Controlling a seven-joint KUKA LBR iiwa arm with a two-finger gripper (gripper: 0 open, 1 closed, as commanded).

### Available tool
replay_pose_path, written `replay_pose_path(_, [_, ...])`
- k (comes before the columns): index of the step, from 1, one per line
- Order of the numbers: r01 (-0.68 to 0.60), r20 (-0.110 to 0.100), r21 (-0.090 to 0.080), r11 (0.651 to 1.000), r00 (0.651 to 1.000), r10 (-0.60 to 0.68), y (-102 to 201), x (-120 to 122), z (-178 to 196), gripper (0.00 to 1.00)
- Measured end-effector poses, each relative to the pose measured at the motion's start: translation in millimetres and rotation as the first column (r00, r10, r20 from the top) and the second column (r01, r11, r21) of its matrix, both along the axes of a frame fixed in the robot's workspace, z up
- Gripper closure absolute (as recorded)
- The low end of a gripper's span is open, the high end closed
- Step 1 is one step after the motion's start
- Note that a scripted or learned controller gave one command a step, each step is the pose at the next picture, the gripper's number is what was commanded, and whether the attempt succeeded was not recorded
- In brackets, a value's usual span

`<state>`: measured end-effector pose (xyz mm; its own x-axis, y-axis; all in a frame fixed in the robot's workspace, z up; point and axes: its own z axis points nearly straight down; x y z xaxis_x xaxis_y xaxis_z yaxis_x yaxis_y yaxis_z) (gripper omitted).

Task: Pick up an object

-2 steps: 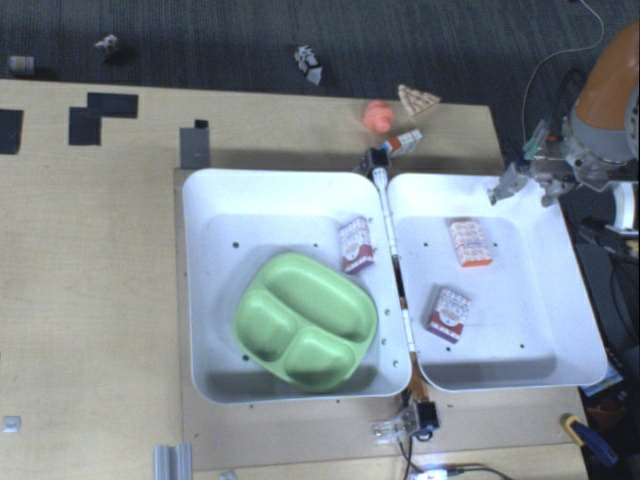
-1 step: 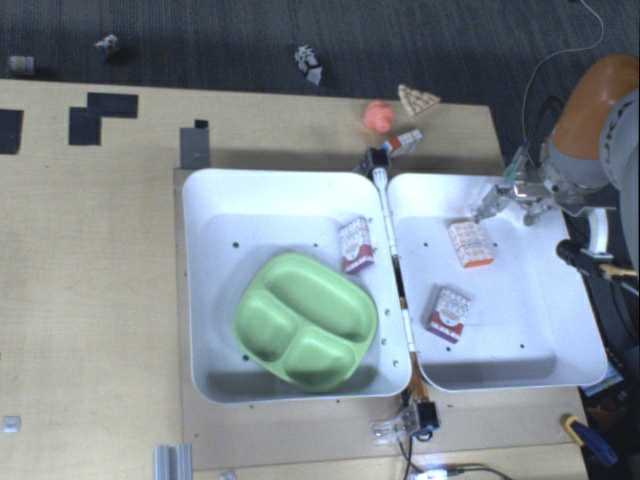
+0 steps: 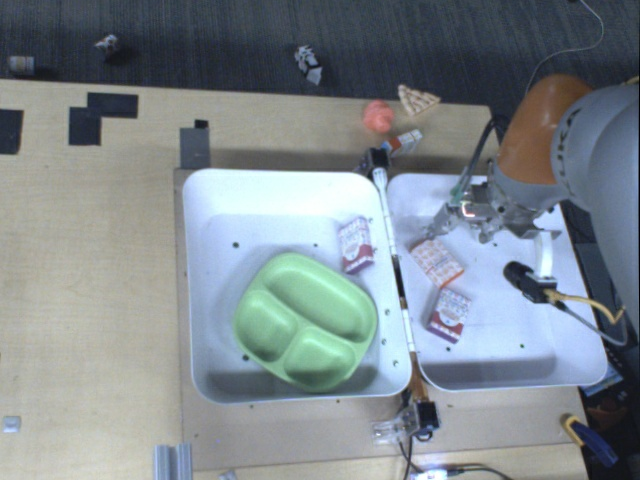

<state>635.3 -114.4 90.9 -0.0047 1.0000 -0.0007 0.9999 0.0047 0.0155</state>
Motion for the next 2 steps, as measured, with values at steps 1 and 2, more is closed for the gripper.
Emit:
replay_pose_path(1, [-0.001,-0.010,0.001,1.000,1.000,0.001,11.5,34.6,-5.0,0.00])
replay_pose_path(2, [0.003,-0.008,-0.003,1.000,1.000,-0.003,-78.2,32.5,67.8,0.00])
